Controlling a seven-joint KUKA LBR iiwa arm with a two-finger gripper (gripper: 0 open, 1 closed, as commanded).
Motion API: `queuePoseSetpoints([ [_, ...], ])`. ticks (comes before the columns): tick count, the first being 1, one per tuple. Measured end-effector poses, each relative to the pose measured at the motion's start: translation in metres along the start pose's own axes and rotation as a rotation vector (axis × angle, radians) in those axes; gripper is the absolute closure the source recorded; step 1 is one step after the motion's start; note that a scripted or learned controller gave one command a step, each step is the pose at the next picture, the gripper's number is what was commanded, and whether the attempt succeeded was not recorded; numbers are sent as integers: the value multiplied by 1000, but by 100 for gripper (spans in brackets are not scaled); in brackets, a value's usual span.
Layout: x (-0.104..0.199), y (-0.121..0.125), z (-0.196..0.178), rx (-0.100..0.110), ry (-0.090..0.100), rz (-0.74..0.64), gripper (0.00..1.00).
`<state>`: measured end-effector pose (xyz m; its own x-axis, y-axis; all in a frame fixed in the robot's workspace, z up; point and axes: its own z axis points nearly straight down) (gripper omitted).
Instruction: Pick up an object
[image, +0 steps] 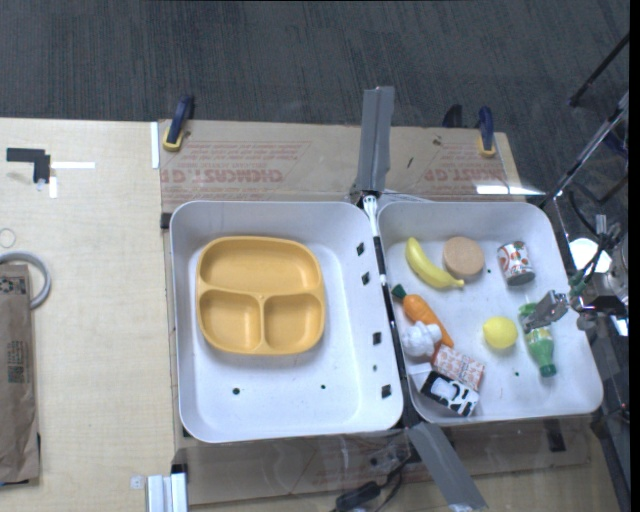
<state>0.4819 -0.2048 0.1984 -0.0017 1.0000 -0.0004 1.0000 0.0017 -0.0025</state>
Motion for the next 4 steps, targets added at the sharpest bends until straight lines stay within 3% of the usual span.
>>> queuePoseSetpoints([
  [1,-11,36,84,-26,1,-13,0],
  [2,-14,36,74,-30,-6,-10,100],
  [3,-21,44,94,-30,-15,-192,100],
  [4,58,91,-29,0,-1,128,100],
])
